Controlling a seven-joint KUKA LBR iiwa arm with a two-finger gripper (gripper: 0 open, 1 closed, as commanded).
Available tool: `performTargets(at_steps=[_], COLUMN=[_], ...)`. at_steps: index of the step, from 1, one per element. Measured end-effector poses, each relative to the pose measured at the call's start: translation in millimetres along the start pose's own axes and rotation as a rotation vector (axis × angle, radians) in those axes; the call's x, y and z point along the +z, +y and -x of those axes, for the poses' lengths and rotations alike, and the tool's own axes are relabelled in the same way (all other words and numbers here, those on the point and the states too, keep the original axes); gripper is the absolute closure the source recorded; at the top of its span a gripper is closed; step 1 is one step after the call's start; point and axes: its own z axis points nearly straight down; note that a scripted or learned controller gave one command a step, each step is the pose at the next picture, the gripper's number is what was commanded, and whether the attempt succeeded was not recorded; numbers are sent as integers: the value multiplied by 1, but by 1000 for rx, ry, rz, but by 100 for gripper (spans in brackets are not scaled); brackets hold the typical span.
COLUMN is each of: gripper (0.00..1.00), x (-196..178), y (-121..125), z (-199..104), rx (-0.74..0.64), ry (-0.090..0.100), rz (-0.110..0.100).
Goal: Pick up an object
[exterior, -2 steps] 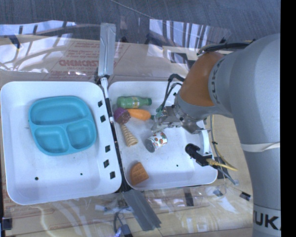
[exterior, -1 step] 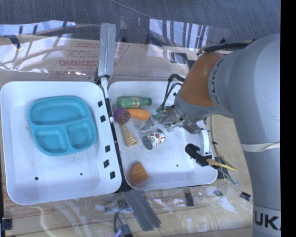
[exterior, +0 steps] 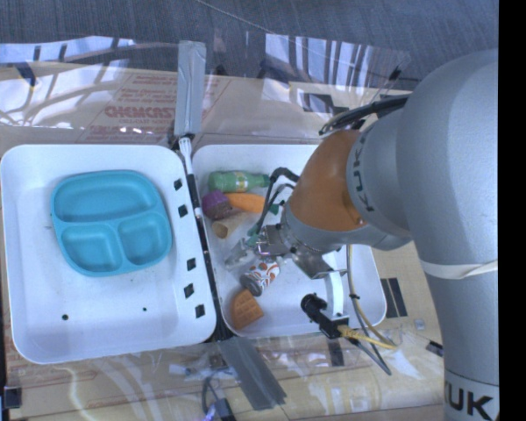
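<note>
Over right bin (exterior: 373, 301) centre: gripper (exterior: 261, 254), finger state indeterminate; descend squarely onto patterned can (exterior: 263, 276), clear of carrot (exterior: 245, 203).

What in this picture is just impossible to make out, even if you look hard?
- The gripper, camera view: its fingers blur into glare, so its grip is unreadable.
- Right bin, camera view: its right side is hidden under the arm.
- Can-like object, camera view: print too small to read.
</note>
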Motion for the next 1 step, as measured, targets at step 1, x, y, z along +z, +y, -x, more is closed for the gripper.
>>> performTargets(at_steps=[1], gripper=[100], x=[-9], y=[0], z=[-1], rx=[-7], ry=[1], rz=[-2])
